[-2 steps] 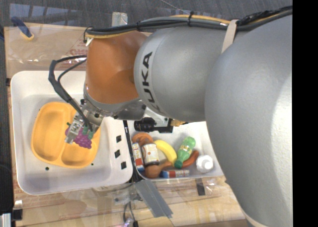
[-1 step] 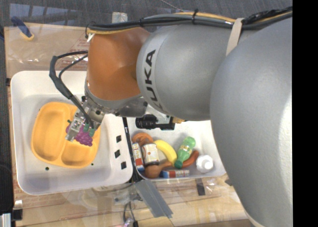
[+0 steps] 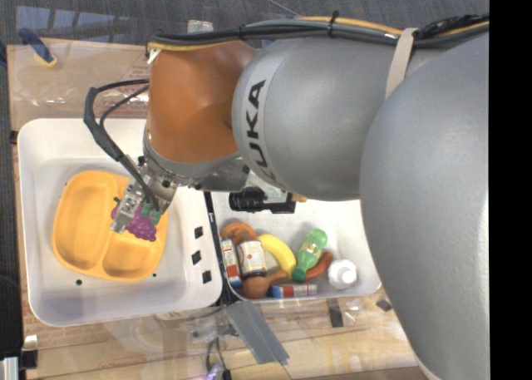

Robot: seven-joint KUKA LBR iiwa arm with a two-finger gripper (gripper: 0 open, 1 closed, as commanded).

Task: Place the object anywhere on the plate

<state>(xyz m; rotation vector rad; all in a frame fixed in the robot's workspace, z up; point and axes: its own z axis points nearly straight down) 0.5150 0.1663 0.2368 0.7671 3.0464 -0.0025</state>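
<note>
The grey arm (image 3: pixel 349 96) holds its claw (image 3: pixel 131 208) closed on purple grapes (image 3: pixel 143 225) over the yellow plate (image 3: pixel 83 229).

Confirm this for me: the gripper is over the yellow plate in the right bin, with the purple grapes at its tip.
Wrong bin. The camera view shows the yellow plate lying in the left bin, not the right bin, which has the banana and other items. The rest stands: the gripper is over that plate, with the purple grapes at its tip.

In the right bin (image 3: pixel 366 283) you see a banana (image 3: pixel 277 252), green bottle (image 3: pixel 310 249), white bottle (image 3: pixel 341 273) and can (image 3: pixel 252 259).
</note>
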